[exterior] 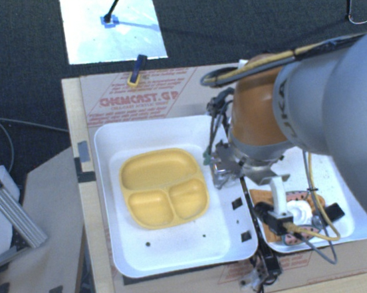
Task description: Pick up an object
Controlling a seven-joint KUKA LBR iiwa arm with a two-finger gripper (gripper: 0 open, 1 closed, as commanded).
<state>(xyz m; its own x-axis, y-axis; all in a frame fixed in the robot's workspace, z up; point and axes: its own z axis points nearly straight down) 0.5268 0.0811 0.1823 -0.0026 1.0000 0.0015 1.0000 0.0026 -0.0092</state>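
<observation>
My gripper (pixel 282 204) hangs low over the front left part of the right bin (pixel 352 227), under the grey arm and its orange band. Beneath it lies an orange-brown flat thing (pixel 262 196) with a patterned edge, part of it covered by the gripper. A small black block (pixel 333 212) rests in the same bin just right of the gripper. The arm hides most of this bin. I see nothing plainly held.
A yellow divided plate (pixel 164 186) lies in the left bin (pixel 178 257), towards its back. Two small dark marks (pixel 237 204) sit near that bin's right wall. Both bins rest on a cardboard sheet (pixel 143 94); a small blue-and-yellow thing (pixel 137 71) lies at its far edge.
</observation>
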